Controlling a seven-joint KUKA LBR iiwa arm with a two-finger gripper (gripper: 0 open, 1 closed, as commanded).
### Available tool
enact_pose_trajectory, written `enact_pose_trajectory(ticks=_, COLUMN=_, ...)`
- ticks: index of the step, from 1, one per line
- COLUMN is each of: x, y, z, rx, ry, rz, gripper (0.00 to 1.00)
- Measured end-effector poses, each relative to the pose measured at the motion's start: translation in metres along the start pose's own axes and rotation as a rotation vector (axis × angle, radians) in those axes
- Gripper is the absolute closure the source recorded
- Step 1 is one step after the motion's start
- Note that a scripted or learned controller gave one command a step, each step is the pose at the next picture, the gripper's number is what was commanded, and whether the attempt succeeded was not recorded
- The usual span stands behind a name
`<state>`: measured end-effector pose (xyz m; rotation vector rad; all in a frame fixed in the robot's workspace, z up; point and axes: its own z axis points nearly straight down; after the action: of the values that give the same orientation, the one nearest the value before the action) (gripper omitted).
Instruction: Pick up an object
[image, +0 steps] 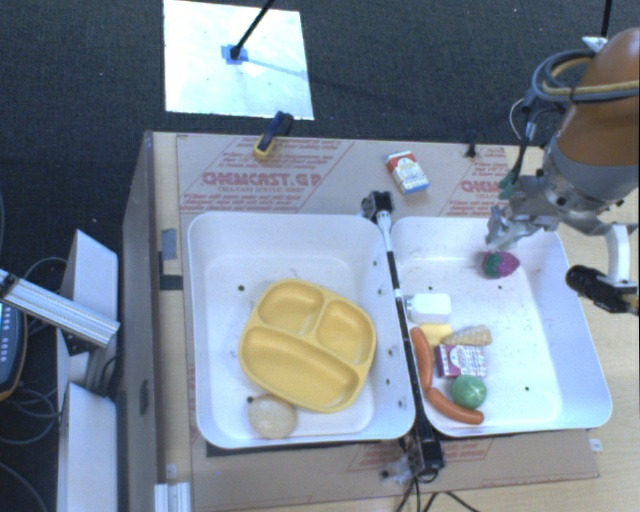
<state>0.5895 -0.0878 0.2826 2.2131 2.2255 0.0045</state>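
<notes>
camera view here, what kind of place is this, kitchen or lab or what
Probably a robot lab test bench: two white bins on a board, toy food like a yellow divided tray, and the gripper above a purple toy.

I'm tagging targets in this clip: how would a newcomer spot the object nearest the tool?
Look in the right bin, at its far end, just below the tool. There a small purple and green ball lies alone; the other items cluster at the near left corner, and none is purple.
</notes>
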Motion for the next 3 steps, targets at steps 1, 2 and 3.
enact_pose_trajectory(ticks=1, x=-0.061, y=0.059, z=0.056, rx=0.003, ry=-0.001, rz=0.005, gripper=1.0)
enact_pose_trajectory(ticks=2, x=-0.12, y=0.078, z=0.16, rx=0.003, ry=-0.002, rz=0.005, gripper=1.0)
enact_pose_trajectory(ticks=3, x=-0.113, y=0.082, z=0.169, rx=-0.013, ry=-0.007, rz=0.002, gripper=1.0)
